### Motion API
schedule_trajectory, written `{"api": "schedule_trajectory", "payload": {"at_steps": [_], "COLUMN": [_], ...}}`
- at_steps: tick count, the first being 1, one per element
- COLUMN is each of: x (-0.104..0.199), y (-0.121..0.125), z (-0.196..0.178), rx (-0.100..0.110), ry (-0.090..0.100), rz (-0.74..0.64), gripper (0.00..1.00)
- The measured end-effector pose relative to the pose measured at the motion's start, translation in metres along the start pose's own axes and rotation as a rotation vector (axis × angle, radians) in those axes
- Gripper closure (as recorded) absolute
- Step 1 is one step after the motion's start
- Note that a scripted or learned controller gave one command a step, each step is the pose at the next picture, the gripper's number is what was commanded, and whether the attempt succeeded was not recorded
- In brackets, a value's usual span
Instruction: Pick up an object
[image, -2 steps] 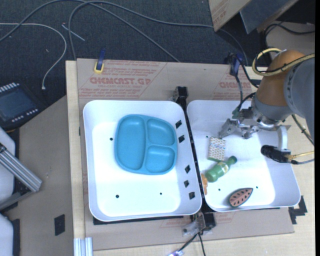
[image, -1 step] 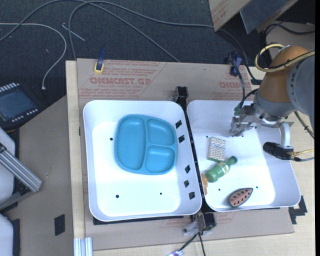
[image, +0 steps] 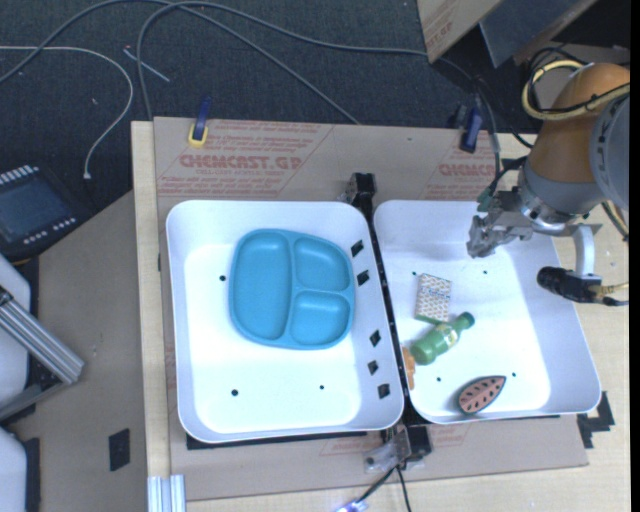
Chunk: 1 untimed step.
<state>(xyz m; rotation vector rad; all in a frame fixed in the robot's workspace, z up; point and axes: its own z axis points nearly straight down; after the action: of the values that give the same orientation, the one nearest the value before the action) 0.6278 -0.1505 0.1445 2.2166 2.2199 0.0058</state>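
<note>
White plastic makes up the two shallow bins that sit side by side on the desk (image: 300, 140), a board of pale printed cardboard. The left bin (image: 200, 330) carries a light blue divided plate (image: 292, 288) with three compartments, lying flat near the bin's middle. The right bin (image: 540, 350) holds three loose things: a small square packet with a fine checked pattern (image: 433, 297), a green plastic bottle with a yellow cap (image: 440, 340) lying on its side just below the packet, and a flat brown leaf-shaped piece (image: 482, 393) near the bin's front edge.

The grey arm with its orange band reaches in from the right, and its claw (image: 486, 240) hangs over the upper part of the right bin. Whether the claw is apart or together cannot be told from this view, and nothing is seen between its tips. From the claw, the checked packet lies at about seven o'clock and near; the green bottle lies further along the same line, and the brown leaf-shaped piece sits at roughly six o'clock, well apart.
</note>
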Motion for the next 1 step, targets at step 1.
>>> {"api": "schedule_trajectory", "payload": {"at_steps": [1], "x": [0.0047], "y": [0.0112], "z": [-0.0576], "rx": [-0.002], "ry": [-0.001], "rz": [-0.001], "gripper": [1.0]}}
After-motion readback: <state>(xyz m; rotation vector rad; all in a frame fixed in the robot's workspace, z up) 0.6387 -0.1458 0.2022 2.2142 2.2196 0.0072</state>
